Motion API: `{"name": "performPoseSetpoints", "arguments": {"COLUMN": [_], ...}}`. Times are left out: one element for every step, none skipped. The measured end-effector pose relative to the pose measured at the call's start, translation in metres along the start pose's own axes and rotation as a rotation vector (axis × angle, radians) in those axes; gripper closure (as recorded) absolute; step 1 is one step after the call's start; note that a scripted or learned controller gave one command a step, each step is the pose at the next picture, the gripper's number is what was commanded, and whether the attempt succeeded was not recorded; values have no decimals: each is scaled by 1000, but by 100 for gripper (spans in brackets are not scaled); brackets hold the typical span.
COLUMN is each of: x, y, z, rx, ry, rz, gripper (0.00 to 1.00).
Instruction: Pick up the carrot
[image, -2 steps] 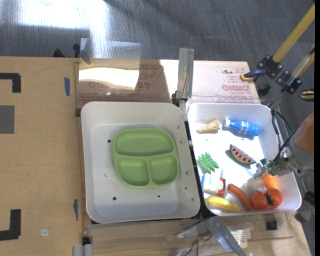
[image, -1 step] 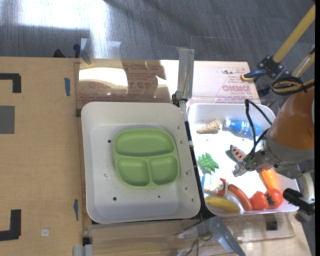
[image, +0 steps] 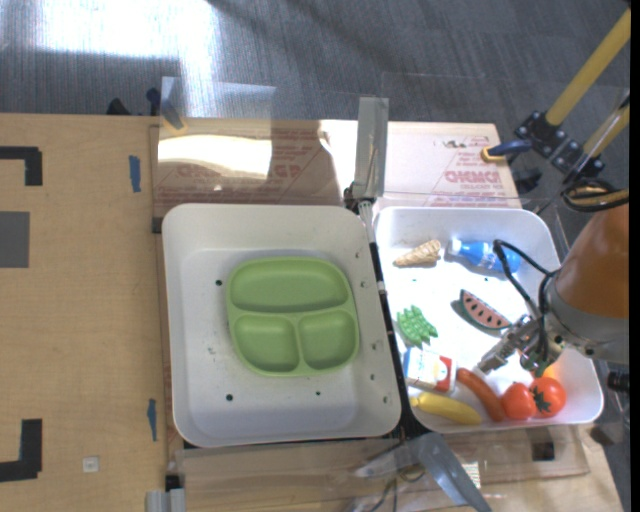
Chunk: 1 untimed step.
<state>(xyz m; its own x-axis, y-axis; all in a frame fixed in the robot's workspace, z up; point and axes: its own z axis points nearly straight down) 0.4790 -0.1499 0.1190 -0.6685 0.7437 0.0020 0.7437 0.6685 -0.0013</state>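
end effector (image: 518, 350) low over right bin (image: 575, 420), grip state unclear; carrot (image: 481, 392) partly behind tomatoes (image: 533, 399)

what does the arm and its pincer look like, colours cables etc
The arm shows a broad orange band above a grey wrist section. The pincer is slim and metallic grey, with dark parts. A thin black cable loops from the wrist out over the right bin.
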Motion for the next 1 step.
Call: {"name": "performPoseSetpoints", "arguments": {"x": [-27], "y": [-21], "z": [-62], "rx": [-5], "ry": [-12], "rz": [-158], "gripper": [100]}}
